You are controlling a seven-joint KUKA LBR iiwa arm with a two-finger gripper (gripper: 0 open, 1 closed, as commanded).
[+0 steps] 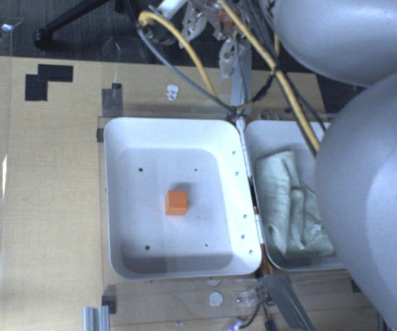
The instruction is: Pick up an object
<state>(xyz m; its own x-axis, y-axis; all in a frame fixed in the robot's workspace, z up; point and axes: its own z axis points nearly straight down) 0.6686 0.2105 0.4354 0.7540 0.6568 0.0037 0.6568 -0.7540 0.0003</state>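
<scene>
A small orange cube point(177, 203) lies near the middle of the left white bin point(126, 185). A crumpled pale green cloth point(288, 202) fills the visible part of the right bin point(270, 133). My gripper point(212, 38) hangs high beyond the far edge of the bins, over the dark floor, wrapped in yellow and grey cables. It is open, with nothing between its fingers. It stands well apart from both the cube and the cloth. The arm's big grey body hides the right part of the right bin.
The grey arm point(371, 171) covers the right side of the view. Yellow and grey cables point(184, 54) loop over the bins' far edge. A metal divider point(250, 185) separates the bins. The wooden bench point(39, 185) stretches to the left.
</scene>
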